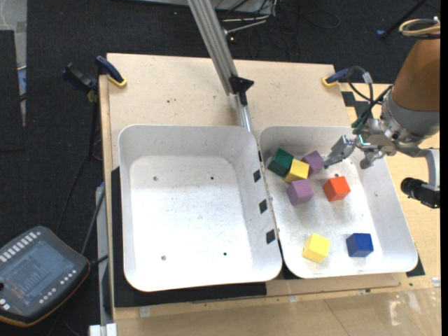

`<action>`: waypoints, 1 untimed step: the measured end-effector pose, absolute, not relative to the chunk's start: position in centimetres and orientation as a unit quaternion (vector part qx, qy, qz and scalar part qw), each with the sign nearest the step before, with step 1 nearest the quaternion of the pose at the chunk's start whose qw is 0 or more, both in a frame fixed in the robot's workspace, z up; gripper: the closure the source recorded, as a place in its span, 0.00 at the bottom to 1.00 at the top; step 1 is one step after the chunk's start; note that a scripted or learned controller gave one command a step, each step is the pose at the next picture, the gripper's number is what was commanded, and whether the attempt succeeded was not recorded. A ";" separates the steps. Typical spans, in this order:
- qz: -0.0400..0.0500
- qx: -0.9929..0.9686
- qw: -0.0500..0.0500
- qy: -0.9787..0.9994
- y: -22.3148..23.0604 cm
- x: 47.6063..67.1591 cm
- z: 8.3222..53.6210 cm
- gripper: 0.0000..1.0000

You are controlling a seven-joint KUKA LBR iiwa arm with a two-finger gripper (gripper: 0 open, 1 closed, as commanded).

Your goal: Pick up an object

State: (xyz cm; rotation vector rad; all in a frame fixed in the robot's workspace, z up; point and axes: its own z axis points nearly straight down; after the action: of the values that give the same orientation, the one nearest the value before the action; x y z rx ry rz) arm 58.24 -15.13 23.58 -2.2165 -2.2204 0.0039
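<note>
Bright, even overhead light w/ soft shadows; white bins (189,145) slightly glary, img a bit grainy.

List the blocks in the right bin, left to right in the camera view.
green block → yellow block by the green one → lower yellow block → orange block → blue block. Both purple blocks left out: they overlap the yellow ones in x.
</note>
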 end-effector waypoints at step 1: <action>0.000 -0.707 0.000 -0.708 -15.2 58.3 23.8 0.00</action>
State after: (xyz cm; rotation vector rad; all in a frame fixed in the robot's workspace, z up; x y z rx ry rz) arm 58.33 -15.15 23.81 -2.2200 -2.2227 0.0006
